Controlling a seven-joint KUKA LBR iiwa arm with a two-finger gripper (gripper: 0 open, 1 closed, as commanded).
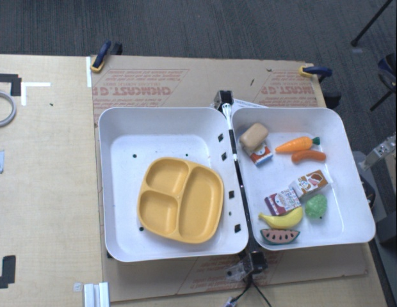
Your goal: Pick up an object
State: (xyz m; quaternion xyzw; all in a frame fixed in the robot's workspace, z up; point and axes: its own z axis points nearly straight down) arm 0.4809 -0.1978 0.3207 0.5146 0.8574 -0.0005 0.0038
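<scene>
While the right bin [352, 171] holds carrot [294, 144], banana [282, 219] and other toys untouched, picking seems not yet begun; end effector state I cannot tell, so next comes reaching in over one item.

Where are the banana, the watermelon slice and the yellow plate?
banana [282, 219], camera view, middle of its curved body.
watermelon slice [279, 236], camera view, its red flesh.
yellow plate [202, 203], camera view, floor of its big compartment.

A light wooden bench [45, 190] carries a cardboard sheet [186, 85], clamped at its far corners. Two white bins, the left bin [115, 171] and the right bin [342, 165], sit side by side, touching.
</scene>
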